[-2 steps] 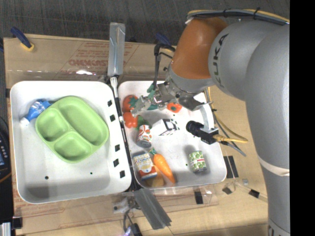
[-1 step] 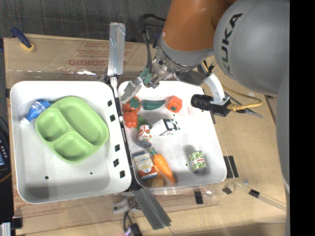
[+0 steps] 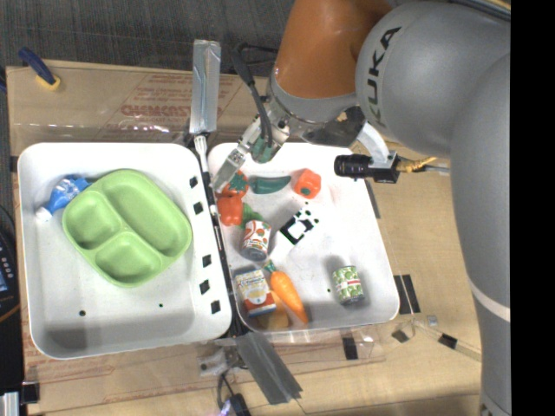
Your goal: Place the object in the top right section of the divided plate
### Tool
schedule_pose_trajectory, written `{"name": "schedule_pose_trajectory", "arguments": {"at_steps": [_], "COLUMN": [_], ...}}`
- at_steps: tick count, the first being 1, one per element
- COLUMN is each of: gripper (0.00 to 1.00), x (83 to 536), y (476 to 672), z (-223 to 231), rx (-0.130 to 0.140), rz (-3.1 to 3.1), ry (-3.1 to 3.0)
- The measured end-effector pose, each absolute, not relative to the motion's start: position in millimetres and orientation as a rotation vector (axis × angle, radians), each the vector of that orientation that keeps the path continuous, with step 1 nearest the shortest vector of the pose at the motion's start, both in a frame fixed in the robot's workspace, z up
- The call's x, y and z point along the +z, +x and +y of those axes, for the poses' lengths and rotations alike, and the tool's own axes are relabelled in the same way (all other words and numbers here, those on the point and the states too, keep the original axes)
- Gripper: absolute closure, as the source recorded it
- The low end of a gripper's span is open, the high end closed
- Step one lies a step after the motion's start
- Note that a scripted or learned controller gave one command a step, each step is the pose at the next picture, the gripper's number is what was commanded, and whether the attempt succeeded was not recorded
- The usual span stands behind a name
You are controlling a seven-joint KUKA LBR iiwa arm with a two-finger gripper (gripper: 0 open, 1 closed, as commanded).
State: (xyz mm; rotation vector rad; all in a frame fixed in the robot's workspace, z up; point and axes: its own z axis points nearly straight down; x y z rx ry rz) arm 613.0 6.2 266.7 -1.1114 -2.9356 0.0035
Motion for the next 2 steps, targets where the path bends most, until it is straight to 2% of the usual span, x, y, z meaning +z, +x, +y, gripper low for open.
{"name": "schedule_pose_trajectory", "arguments": {"at_steps": [1,2], "gripper": [0.0,0.0], "x": [221,239], "y": [605.7,607.5], "z": [-44,-93], "rx": [0.002,0.001], "rz": [-3.113,-3.144], "ry": [-0.411,0.01]}}
